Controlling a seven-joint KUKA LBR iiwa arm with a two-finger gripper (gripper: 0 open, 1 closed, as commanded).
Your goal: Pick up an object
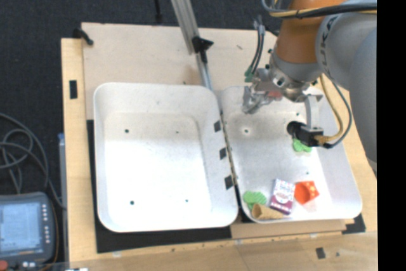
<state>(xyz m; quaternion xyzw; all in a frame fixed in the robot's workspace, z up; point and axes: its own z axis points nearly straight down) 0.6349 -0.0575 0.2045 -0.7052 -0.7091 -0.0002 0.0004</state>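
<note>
My gripper (252, 100) hangs over the far left part of the right bin (266, 143), with nothing visible between its fingers. At the bin's near edge lie several small objects: a green piece (254, 197), a tan cone-like piece (265, 211), a purple and white packet (283, 195) and an orange-red block (306, 191). A bright green object (302, 146) lies by the right side, partly under a black part of the arm (303, 131). These objects are well apart from the gripper.
The left bin (158, 155) sits beside the right one, sharing a middle rim with black clips (223, 153). A slanted aluminium pole (184, 9) rises from the bench behind the bins. A grey pendant (22, 225) lies at the lower left.
</note>
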